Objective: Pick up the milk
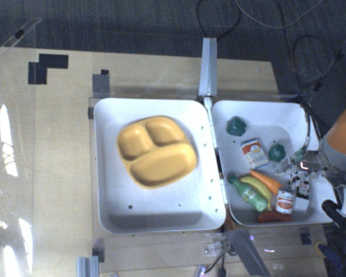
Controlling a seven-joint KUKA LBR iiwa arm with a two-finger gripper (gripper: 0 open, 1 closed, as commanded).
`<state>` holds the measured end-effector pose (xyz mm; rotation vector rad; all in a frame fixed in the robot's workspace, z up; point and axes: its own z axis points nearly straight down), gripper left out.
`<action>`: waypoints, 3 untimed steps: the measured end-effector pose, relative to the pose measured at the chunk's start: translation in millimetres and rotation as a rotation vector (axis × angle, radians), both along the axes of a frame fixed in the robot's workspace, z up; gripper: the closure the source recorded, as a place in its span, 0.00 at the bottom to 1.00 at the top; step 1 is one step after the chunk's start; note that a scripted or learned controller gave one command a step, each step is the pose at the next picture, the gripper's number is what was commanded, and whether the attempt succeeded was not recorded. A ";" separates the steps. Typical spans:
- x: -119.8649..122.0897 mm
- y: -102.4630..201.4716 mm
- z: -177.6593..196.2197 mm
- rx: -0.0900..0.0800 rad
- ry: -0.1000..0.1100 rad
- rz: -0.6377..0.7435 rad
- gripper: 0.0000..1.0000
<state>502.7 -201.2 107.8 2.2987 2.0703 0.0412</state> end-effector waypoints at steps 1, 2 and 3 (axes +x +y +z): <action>4.0 -2.8 14.2 -0.012 -0.015 0.000 1.00; 2.8 -3.1 12.4 -0.012 -0.012 0.000 0.00; -8.7 3.2 -14.8 0.011 0.030 -0.005 0.00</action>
